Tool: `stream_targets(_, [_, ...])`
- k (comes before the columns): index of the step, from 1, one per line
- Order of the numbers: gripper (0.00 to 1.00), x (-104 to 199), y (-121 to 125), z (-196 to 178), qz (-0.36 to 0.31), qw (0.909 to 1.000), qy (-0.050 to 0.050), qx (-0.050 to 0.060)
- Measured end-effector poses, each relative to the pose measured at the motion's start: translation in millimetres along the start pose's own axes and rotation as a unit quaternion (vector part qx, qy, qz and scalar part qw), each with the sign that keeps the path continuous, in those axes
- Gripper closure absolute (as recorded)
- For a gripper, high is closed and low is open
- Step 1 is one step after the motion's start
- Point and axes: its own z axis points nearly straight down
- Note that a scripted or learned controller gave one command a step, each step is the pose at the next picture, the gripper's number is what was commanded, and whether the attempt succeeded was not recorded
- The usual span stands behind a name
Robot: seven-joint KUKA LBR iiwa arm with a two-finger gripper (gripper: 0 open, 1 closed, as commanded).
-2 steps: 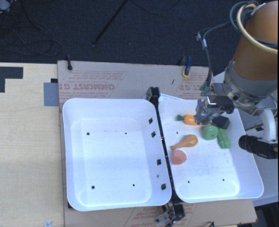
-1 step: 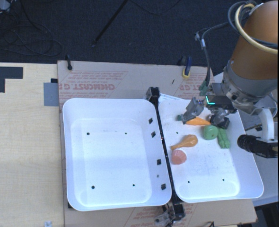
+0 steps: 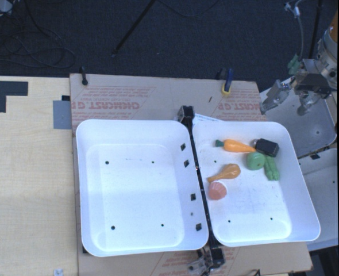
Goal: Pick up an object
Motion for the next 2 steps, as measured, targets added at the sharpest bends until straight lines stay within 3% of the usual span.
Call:
stream_targets(1, [1.0, 3.8, -2.1, -7.2, -0.003, 1.0, 0.001, 0.004])
stream_targets(2, [1.0, 90.7, 42.3, 39.8, -0.007, 1.0, 0.003, 0.006])
